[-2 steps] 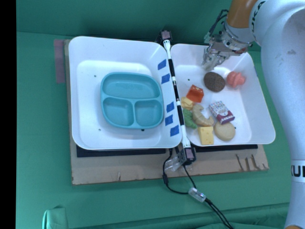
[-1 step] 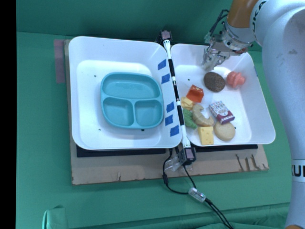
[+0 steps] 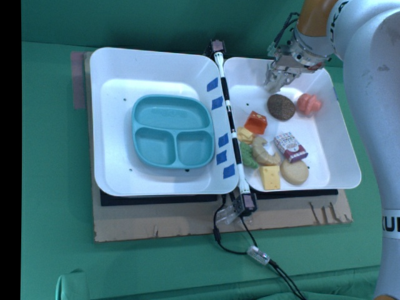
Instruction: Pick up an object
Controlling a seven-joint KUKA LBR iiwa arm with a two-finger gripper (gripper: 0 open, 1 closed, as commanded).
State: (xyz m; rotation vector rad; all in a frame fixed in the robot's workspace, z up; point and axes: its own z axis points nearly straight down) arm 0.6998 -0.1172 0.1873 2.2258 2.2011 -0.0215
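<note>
Brown, round cookie (image 3: 282, 107) lies in the right bin (image 3: 340, 136), just below my end effector (image 3: 275, 83). I cannot tell its finger state; I'd descend centred, clear of the red tomato (image 3: 309, 103).

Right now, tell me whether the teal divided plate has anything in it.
Empty. The teal divided plate in the left bin shows bare teal in all three compartments; the toy food lies in the right bin.

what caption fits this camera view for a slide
Gripper hovers above the brown patty in the right bin; teal tray sits in the left bin.
</note>
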